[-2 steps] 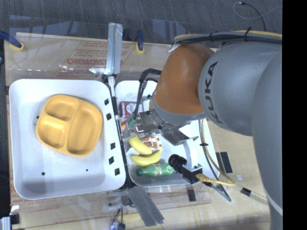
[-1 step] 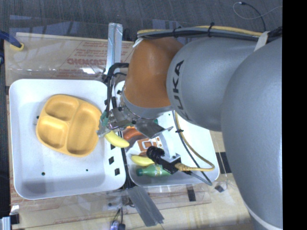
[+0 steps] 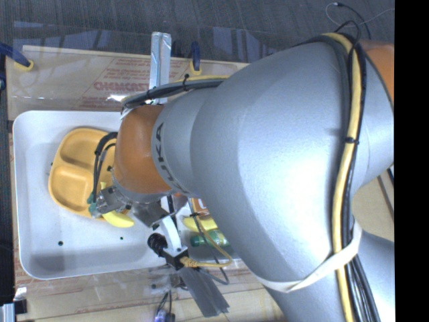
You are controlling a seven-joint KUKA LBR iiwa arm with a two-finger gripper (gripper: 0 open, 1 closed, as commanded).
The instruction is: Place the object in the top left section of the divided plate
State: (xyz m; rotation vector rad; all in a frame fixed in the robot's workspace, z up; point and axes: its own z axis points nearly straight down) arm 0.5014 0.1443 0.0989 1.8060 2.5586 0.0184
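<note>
overhead, slanted down | arm (image 3: 281,166) close, from right | left bin (image 3: 33,247)

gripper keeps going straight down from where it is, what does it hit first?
Most likely the yellow plate, at its lower right edge, or the small yellow object beside it. The gripper is mostly hidden under the wrist and depth is unclear, so I can't say which.

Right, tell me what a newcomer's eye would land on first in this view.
The big grey arm with its orange band takes up the right and centre, reaching across from the right over the shallow white bin. Beneath its wrist, at the bin's left, lies the yellow divided plate. A small yellow object peeks out by the plate's lower right edge, just under the wrist.
</note>
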